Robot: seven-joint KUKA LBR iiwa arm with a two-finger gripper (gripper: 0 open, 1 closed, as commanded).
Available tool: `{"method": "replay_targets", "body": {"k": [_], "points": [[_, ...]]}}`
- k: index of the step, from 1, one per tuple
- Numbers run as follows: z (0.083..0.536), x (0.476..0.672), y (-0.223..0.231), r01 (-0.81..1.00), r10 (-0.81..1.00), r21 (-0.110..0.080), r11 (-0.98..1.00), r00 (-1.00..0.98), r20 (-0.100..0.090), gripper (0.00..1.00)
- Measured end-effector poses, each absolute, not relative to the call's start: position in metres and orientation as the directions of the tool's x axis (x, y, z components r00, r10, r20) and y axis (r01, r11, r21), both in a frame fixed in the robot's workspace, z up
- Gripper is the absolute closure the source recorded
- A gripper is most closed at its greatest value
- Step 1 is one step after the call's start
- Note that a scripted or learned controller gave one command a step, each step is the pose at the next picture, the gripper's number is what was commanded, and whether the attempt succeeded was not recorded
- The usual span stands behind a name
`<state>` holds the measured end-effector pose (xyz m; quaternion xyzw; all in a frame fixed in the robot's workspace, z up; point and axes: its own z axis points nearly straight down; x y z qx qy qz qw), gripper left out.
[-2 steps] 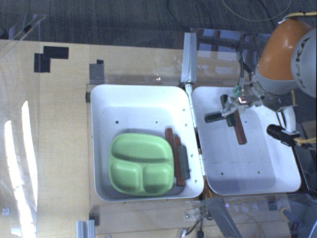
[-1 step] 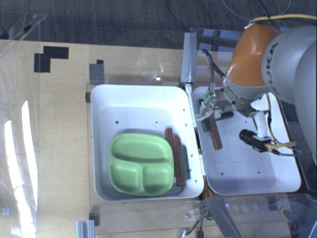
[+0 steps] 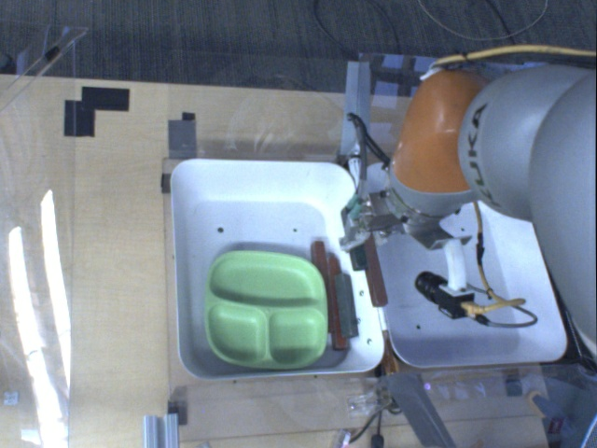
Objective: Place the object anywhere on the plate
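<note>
A light green divided plate [image 3: 266, 308] lies in the left white bin [image 3: 191, 250], toward its front. My gripper [image 3: 358, 228] hangs over the wall between the two bins, just right of the plate's far right corner. It is shut on the top end of a thin brown stick [image 3: 374, 273], which slants down and to the right from the fingers, above the bins' shared rim. The stick is off the plate, a short way to its right.
A second brown stick [image 3: 328, 292] and a dark grey-green bar [image 3: 346, 308] lie side by side in the left bin, against the plate's right edge. The right white bin [image 3: 522, 339] sits under the arm. Black tape marks [image 3: 91, 107] lie on the bench at far left.
</note>
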<state>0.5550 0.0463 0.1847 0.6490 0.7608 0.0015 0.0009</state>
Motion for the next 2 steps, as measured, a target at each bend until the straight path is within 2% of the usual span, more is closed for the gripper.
{"method": "replay_targets", "body": {"k": [1,2], "points": [[0.1278,0.4909,0.1446,0.961,0.961,0.004,0.277,-0.277,0.001,1.00],[0.1289,0.4918,0.1438,0.961,0.961,0.006,0.275,-0.275,0.000,0.00]]}}
